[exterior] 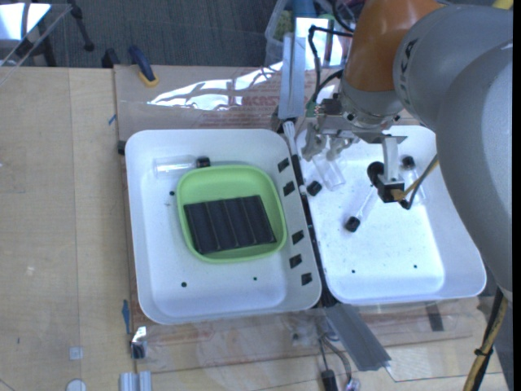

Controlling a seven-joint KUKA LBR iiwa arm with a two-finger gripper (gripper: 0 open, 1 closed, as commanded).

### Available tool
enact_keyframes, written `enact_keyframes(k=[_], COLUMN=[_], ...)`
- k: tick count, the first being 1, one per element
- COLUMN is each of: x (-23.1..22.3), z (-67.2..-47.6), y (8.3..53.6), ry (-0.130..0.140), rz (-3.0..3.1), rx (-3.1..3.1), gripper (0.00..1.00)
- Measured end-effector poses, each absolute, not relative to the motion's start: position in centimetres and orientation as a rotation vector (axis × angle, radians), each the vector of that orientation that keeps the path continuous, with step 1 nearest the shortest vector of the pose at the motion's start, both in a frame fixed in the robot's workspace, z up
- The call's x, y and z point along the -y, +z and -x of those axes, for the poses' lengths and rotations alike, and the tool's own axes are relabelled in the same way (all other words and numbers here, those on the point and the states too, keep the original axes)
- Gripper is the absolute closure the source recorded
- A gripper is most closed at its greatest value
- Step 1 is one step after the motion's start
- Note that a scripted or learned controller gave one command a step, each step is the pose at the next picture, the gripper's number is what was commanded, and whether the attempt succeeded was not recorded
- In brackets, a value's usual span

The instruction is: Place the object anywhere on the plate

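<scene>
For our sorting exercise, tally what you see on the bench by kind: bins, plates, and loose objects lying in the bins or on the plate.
White bins: 2
Green plates: 1
Black ridged slabs on the plate: 1
Clear markers with black caps: 2
Total: 6

- The grey arm with an orange band above the wrist (pixel 391 23) reaches in from the right, wrist angled downward.
- Its two-finger pincer (pixel 326 149) points down, far in the scene, low.
</scene>
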State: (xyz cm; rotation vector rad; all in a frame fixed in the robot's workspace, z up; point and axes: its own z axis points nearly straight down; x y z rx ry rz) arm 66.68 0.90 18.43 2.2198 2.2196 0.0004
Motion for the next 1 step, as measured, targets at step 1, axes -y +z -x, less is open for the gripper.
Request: enact_keyframes(k=[1], x=[-8.19], z=[-66.65], y=[18.42], ry=[0.002], rz=[-2.066], rx=[-2.364], gripper=[1.00])
